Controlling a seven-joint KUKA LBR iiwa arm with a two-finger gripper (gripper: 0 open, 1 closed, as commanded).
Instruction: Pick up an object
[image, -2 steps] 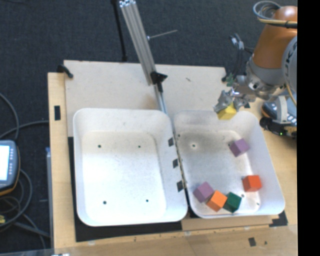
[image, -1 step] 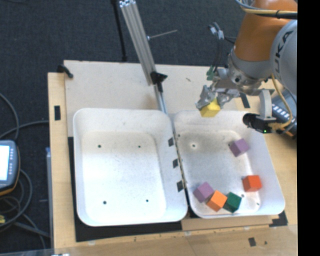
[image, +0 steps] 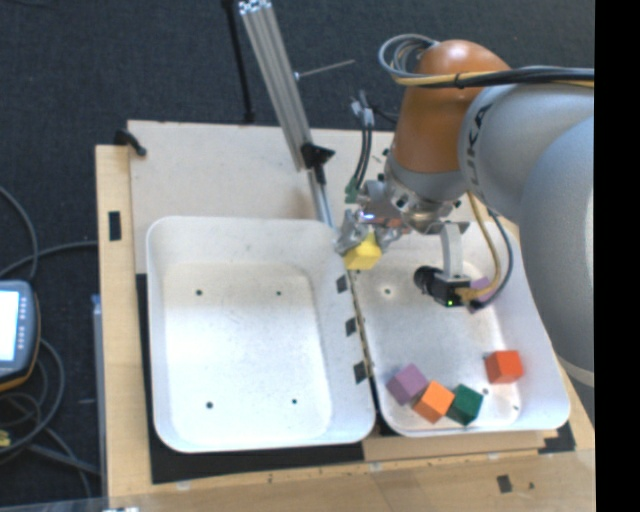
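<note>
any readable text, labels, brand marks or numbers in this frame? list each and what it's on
"KU": partial dark lettering, running vertically on the grey arm just below its orange band; the rest is cut off and blurred.
Handheld screen at the left edge: display lit, content too small to read.
No readable marks on the white bins, the yellow block or the other blocks.
</note>
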